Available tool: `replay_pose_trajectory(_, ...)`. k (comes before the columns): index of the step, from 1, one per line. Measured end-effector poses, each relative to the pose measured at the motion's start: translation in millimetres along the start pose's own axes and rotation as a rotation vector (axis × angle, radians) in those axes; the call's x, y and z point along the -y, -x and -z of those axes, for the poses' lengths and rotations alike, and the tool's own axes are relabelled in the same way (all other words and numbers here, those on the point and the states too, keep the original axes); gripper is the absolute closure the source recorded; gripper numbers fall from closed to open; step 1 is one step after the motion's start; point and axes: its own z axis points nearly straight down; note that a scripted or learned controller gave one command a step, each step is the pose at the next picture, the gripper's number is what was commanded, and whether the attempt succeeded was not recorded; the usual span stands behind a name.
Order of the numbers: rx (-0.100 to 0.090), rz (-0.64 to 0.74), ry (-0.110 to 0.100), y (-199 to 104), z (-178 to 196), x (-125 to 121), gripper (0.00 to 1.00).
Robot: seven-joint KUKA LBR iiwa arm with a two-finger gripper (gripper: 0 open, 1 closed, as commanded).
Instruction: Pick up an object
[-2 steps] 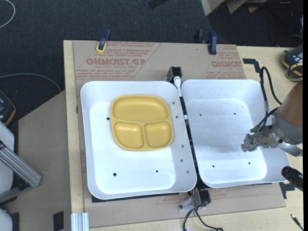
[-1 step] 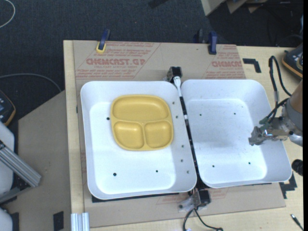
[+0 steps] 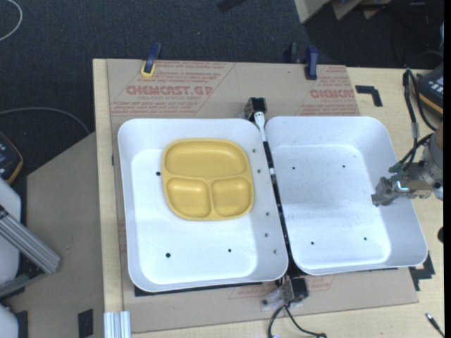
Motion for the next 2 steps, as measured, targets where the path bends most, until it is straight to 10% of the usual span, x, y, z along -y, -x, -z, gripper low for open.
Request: replay_pose_trajectory(2,-0.002,0.004,0.0,-54.9,0.4,-91.7,1.0)
